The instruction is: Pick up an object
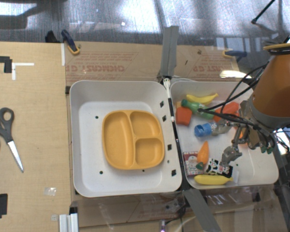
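Here two white bins sit side by side. The left bin [82, 144] holds one smooth yellow plate [133, 139] with three dips. The right bin [261, 175] holds the toys: two yellow bananas, one at the top [202, 98] and one at the bottom [211, 180], one orange cup [183, 116], one blue piece [202, 130], one carrot [203, 152] and one black-and-white cow block [213, 166]. The big orange arm [276, 88] hides the bin's right side. The gripper [229, 156] hangs just above the cow block; wires blur it, so I cannot tell its grip.
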